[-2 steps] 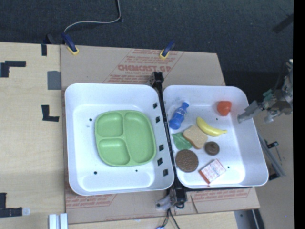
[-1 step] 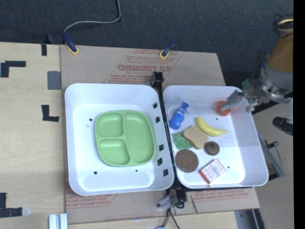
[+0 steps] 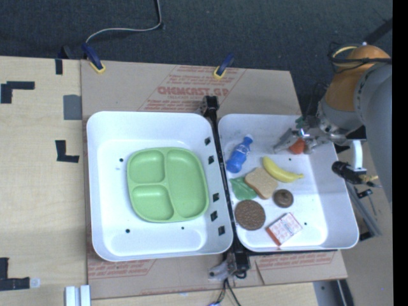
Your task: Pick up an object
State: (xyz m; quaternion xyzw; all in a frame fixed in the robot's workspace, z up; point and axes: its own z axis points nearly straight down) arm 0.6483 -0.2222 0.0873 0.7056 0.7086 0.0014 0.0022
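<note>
My gripper hangs low over the back of the right bin, reaching in from the right. A small orange-red object sits right at its tip, partly covered by it. Just in front lies a yellow banana, and to the left a blue bottle. A slice of bread, a green piece, a round brown cookie, a small brown ring and a red-and-white packet lie toward the front of that bin.
The left bin holds a green divided plate. A black divider with clips runs between the bins. The grey arm with its orange band stands over the right bin's far right corner.
</note>
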